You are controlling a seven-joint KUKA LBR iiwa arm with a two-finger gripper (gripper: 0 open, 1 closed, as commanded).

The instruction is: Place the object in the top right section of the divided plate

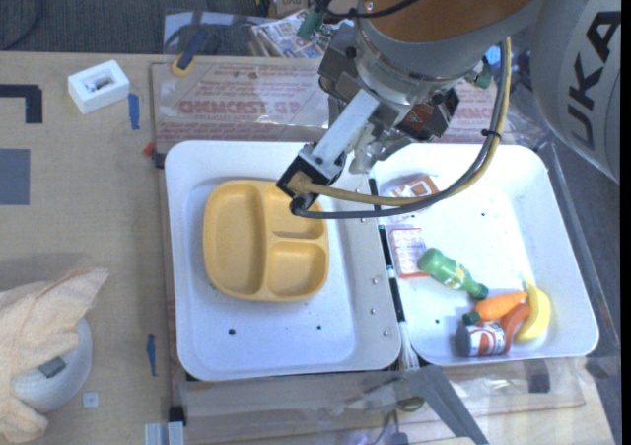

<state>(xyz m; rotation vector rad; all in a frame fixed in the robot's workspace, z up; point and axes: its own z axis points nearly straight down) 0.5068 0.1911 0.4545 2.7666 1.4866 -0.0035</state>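
barely begun, by the look of it: yellow divided plate (242, 236) lying in the left bin (187, 334), nothing seen in its top right section, though part of that corner hidden under the arm (434, 9). likely candidates for the object all over in the right bin (562, 236), namely green bottle (452, 272), carrot (498, 307), banana (537, 313) and can (481, 338), well apart from the plate. gripper (373, 159) poised above the strip between the bins, grip impossible to tell from here; picking, carrying across and setting down all left to do.
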